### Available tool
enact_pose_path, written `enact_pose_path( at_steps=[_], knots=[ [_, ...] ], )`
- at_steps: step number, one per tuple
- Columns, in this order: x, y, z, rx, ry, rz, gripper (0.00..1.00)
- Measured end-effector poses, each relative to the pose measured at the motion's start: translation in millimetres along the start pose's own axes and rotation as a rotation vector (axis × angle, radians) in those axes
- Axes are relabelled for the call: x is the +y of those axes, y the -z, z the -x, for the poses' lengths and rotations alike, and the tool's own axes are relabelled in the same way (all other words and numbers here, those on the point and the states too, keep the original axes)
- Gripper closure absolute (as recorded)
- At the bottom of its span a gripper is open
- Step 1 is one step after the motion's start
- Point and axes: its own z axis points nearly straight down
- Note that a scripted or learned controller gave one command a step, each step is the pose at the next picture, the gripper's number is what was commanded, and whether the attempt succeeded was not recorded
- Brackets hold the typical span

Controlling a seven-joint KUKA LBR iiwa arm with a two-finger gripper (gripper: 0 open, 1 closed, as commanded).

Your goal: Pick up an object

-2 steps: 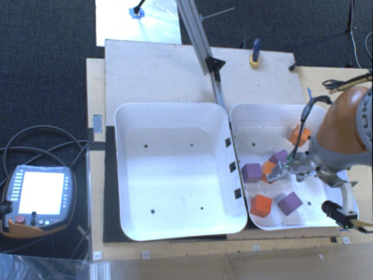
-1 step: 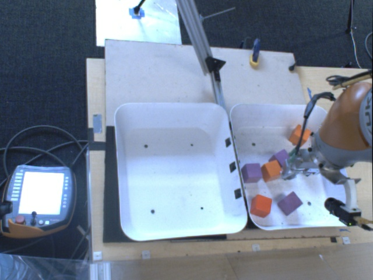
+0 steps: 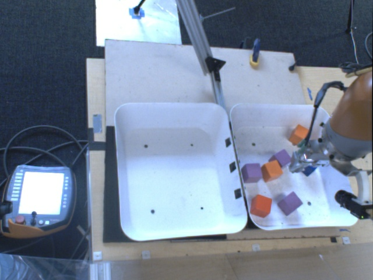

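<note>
Camera view
Bench: a pale board lay under two shallow white bins set side by side, on dark carpet.
Left bin: the left bin showed only a few small dark dots on its floor.
Right bin: the right bin held all the blocks and was touching the left bin along their shared wall.
Arm: the arm, orange above the wrist, reached in from the right over the right bin's right side.
Gripper: the gripper hung low over the middle right of the right bin; its fingers were too small and cluttered to read, so I cannot tell how far apart they stood or whether they had hold of anything.
Blue piece: a small blue object sat just beside the gripper tip, on its near right.
Orange blocks: one orange block lay far right, another near the bin's centre, a third at the near left.
Purple blocks: one purple block was touching the centre orange block's left side, one lay just beyond it, one near the front.
Pendant: a control pendant rested on the floor at the far left.
</note>
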Motion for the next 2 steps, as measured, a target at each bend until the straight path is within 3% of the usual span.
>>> enact_pose_path(
  at_steps=[1, 2],
  knots=[
    [10, 51, -3, 0.0, 0.002, 0.001, 1.0],
    [12, 71, -3, 0.001, 0.001, -0.002, 1.0]
  ],
)
